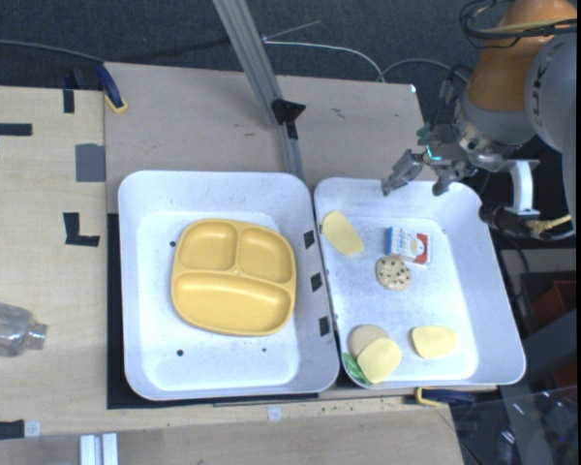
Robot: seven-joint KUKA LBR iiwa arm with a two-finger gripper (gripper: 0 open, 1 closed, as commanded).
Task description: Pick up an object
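The right bin (494,289) held 6 small items, any of which could serve as the object to pick up. A pale yellow wedge (343,232) lay near its upper left corner, tilted. To its right sat a small carton (408,244) printed in white, blue and red, and just below that a round cookie (394,273) with dark chips, close to the carton but apart from it. Along the near edge lay a tan round piece (364,337) partly covered by a pale yellow piece (381,358), with a bit of green (352,366) showing at their lower left. Another pale yellow piece (434,341) rested just to the right, apart from that cluster.

The gripper (413,183) hung over the far rim of the right bin, above the carton and well apart from it. Its 2 dark fingers (398,176) were spread, with white bin floor visible between them and nothing held. It touched none of the items. The grey arm with its orange band (519,37) reached in from the right.

The left bin (136,260) held 1 yellow divided plate (234,277) with 3 compartments, lying flat near the middle. A clear plastic bottle (8,327) lay on its side on the wooden bench (39,250) at the far left.
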